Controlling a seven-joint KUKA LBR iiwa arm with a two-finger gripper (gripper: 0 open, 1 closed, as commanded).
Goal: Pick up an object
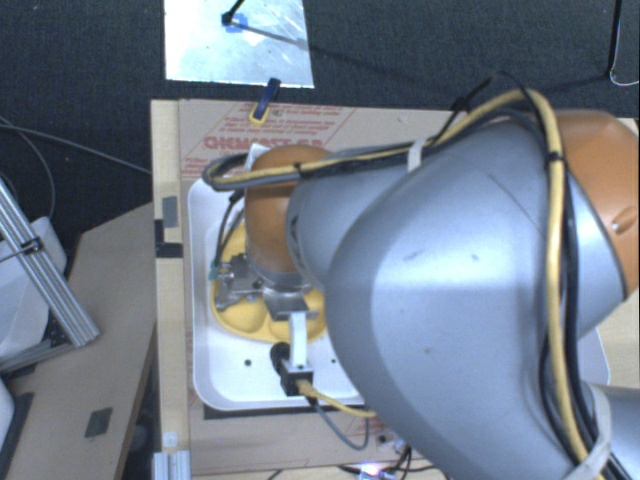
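Yellow object (247,313) beneath pincer (262,290)

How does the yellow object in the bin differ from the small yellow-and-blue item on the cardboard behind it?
The yellow object is broad and rounded, lying in the white bin, mostly covered by the arm. The yellow-and-blue item is small, slim and lies in full view on the cardboard. Both are partly yellow.
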